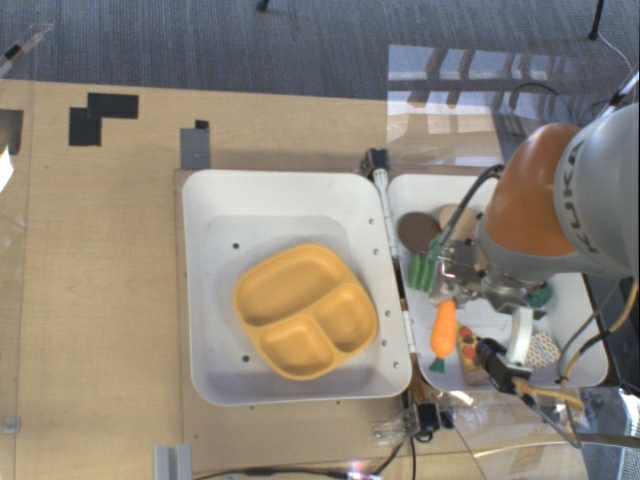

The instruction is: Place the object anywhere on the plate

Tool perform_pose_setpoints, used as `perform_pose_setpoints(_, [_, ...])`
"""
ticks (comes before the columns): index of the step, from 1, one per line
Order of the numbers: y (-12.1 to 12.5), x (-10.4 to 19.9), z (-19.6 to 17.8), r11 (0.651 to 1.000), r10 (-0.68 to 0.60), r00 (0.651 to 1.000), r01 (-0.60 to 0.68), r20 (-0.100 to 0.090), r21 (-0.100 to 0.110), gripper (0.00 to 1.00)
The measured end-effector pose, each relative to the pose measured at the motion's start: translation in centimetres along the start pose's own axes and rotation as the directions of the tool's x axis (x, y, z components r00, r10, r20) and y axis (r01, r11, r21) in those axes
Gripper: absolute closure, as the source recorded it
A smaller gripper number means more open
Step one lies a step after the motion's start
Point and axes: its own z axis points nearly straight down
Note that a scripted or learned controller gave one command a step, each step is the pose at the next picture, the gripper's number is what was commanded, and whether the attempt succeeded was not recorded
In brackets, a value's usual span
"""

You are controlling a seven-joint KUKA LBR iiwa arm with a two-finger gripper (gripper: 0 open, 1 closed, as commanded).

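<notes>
Grey arm [560, 208] over right bin [590, 368], beside carrot [443, 328].

My arm [590, 198], grey rounded shell, broad orange band above the gripper [452, 280], dark lettering on grey, black cables beside, metallic wrist hardware

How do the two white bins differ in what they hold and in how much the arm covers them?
The left bin holds one thing, a yellow divided plate; the right bin holds several small things, among them an orange carrot and a brown round piece. The left bin lies fully in sight; the arm hangs over much of the right bin. Both are shallow and white.
</notes>
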Motion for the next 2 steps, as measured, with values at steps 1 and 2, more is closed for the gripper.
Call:
perform_pose_setpoints(1, [2.21, 6.21, -0.72, 1.000, -0.025, 1.000, 0.025, -0.002, 0.001, 1.00])
perform_pose_setpoints(2, [2.24, 5.92, -0.70, 1.000, -0.021, 1.000, 0.021, 0.000, 0.002, 0.00])
